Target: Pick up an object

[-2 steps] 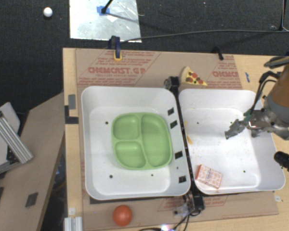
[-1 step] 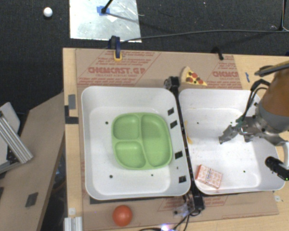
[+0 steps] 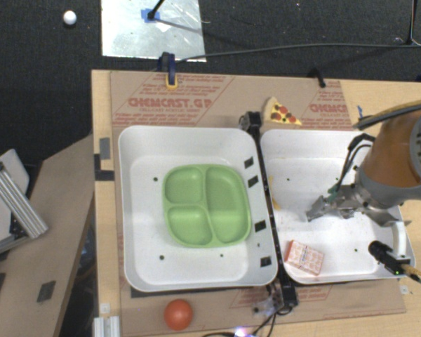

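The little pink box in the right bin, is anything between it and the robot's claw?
Nothing visible. The claw hovers over bare white floor of the right bin, and the pink box lies below it in the view, near the bin's front edge, with open floor between them.

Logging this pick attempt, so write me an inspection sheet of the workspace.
Surface: two white bins, left bin, right bin, on a brown bench board.
Job's things: green divided plate in left bin; small pink box in right bin.
Clutter: pizza slice toy behind the bins; orange ball in front.
Grippers: gripper low over right bin, holding nothing seen.
Cables: black cable behind the bench.
Surroundings: foil sheet, white ball.
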Available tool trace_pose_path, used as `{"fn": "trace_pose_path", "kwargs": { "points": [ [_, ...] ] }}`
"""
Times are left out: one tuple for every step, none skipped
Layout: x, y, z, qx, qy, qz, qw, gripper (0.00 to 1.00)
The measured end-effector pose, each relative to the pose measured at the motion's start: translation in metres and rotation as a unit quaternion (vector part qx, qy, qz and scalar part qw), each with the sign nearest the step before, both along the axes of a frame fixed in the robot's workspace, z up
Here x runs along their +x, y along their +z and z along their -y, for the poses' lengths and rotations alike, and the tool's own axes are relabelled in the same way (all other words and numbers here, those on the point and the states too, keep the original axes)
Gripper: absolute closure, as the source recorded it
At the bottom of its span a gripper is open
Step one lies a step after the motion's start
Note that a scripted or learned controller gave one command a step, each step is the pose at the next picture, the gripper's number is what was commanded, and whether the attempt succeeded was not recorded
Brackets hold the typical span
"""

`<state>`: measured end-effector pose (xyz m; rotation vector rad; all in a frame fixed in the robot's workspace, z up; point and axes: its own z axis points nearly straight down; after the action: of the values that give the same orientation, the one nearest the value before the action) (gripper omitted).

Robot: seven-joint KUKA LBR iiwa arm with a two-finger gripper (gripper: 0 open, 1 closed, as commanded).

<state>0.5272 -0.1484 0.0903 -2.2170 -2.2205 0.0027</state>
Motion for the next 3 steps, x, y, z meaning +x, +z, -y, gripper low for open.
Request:
{"fn": "trace_pose_path", "kwargs": {
  "points": [
    [0.002, 0.014, 0.001, -0.0011, 0.0, 0.004, 1.0, 1.0],
    [0.004, 0.077, 0.006, -0.0019, 0.001, 0.006, 1.0, 1.0],
    [0.011, 0.131, 0.016, -0.0022, 0.001, 0.006, 1.0, 1.0]
  ]
}}
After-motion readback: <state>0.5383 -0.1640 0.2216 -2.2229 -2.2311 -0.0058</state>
